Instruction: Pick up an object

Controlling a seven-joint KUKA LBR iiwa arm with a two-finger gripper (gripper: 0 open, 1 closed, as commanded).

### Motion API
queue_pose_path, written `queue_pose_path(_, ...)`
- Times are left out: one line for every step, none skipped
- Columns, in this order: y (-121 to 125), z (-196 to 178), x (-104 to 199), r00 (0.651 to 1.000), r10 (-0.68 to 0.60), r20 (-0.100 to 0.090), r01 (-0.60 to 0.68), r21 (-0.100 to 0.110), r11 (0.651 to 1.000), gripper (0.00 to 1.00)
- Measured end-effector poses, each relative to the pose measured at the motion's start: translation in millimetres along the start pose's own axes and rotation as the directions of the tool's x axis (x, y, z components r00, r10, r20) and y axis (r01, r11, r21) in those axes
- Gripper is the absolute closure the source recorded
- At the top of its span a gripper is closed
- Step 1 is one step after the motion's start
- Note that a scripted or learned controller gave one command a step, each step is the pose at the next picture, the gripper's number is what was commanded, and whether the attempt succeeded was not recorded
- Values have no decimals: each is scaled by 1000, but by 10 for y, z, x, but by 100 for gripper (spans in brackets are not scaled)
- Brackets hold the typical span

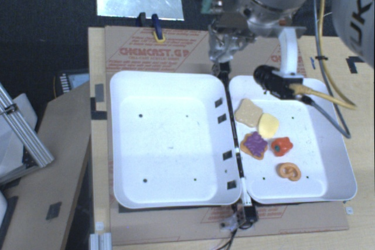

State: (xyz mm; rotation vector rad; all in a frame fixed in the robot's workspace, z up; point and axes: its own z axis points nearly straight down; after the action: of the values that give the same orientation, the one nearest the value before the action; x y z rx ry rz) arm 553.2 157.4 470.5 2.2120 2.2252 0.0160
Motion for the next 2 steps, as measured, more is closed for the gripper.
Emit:
queue_pose_path(607,-677,297,1000,-1,1,1,-1,1000,100)
queue_pose_path(777,1088,780,1000,-1,8,1,25,1000,100)
